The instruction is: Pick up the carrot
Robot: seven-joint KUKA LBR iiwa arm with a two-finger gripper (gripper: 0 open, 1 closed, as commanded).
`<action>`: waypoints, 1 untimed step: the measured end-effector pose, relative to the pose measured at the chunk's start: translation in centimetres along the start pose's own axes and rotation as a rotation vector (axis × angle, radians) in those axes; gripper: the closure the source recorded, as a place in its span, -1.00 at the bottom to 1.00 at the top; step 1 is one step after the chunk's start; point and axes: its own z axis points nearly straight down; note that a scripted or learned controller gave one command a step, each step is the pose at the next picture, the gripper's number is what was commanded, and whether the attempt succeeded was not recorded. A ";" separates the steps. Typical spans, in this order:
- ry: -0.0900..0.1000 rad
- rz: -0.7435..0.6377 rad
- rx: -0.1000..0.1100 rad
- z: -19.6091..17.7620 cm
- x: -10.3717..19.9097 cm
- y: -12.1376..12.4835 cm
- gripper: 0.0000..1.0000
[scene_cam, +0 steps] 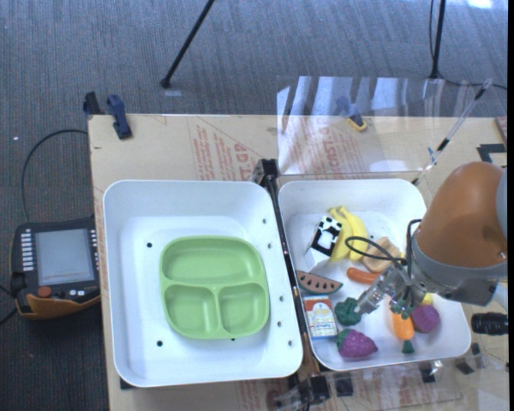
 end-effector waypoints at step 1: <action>0.005 -0.003 0.000 -0.7 0.0 0.1 1.00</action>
